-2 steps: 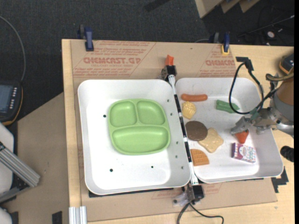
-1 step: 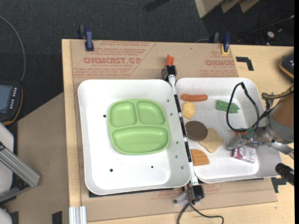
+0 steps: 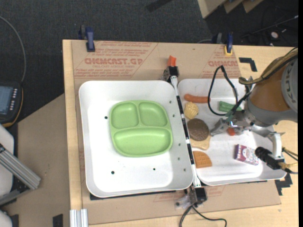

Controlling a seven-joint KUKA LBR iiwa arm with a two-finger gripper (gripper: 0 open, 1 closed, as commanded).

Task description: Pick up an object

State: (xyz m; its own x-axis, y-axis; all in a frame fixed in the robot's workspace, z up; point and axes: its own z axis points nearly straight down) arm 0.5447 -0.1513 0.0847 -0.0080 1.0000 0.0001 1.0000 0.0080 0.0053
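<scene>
The right bin (image 3: 222, 174) holds several small objects. An orange-red sausage (image 3: 195, 98) lies at the back, with a pale yellow lump (image 3: 191, 110) just in front of it. A round brown cookie (image 3: 198, 129) and an orange slice of toast (image 3: 202, 160) sit along the bin's left wall. A purple packet (image 3: 246, 154) lies at the front right and a green piece (image 3: 226, 107) at the back. My gripper (image 3: 228, 125) hangs low over the bin's middle, right of the cookie, directly over a small red item (image 3: 231, 131).
The left bin (image 3: 94, 164) carries a green divided plate (image 3: 140, 127). Black cables (image 3: 215, 86) loop from the arm (image 3: 270, 100) over the back of the right bin. Clamps (image 3: 172, 70) stand at the bins' shared rim.
</scene>
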